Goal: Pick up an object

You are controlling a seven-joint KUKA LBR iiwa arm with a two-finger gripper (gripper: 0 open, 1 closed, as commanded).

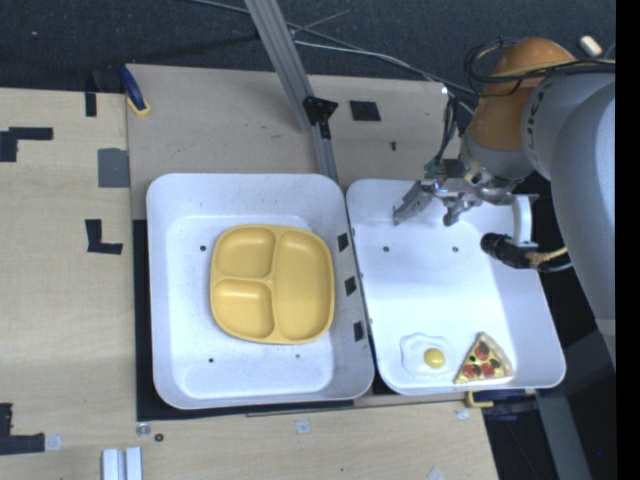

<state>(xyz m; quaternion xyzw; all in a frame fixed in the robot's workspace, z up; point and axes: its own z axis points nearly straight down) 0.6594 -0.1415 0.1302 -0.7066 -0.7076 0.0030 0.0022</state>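
A toy fried egg [425,354] and pizza slice [485,359] are lying at the right bin's [450,278] near edge. The gripper [432,208] is hovering over the far end, fingers spread and holding nothing, well apart from both, seemingly still positioning.

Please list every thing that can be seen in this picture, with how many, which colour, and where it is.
divided plate: 1, yellow, three compartments, in the middle of the left bin.
fried egg: 1, white with a yellow yolk, near the front edge of the right bin.
pizza slice: 1, orange-yellow with red and dark spots, right of the fried egg, in the front right corner of the right bin.
left bin: 1, white, shallow, on the bench.
right bin: 1, white, shallow, beside the left bin.
bench: 1, light wood colour, with dark tape marks, under both bins.
metal bar: 1, grey, slanting down from the top to between the bins.
gripper: 1, grey and dark, over the far end of the right bin, fingers spread apart, nothing between them.
arm: 1, grey with an orange band, entering from the right.
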